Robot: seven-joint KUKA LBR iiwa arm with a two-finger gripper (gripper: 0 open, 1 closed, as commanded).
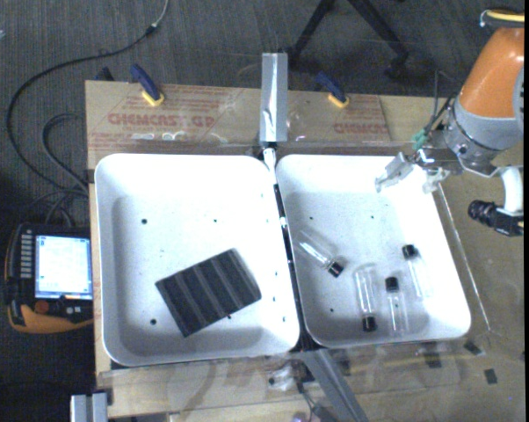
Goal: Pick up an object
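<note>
The approach is judged underway: the gripper, jaws spread and empty, is held upper right, so descent onto the vials is needed.

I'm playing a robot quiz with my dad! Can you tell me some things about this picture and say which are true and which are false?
1. The dark ridged block lies in the left bin. True.
2. The small clear vials lie in the left bin. False: they lie in the right bin.
3. The end effector is above the right bin's far right corner. True.
4. The end effector holds the dark block. False: the block lies in the bin, far from it.
5. Two blue and yellow clamps sit at the board's far edge. True.
</note>
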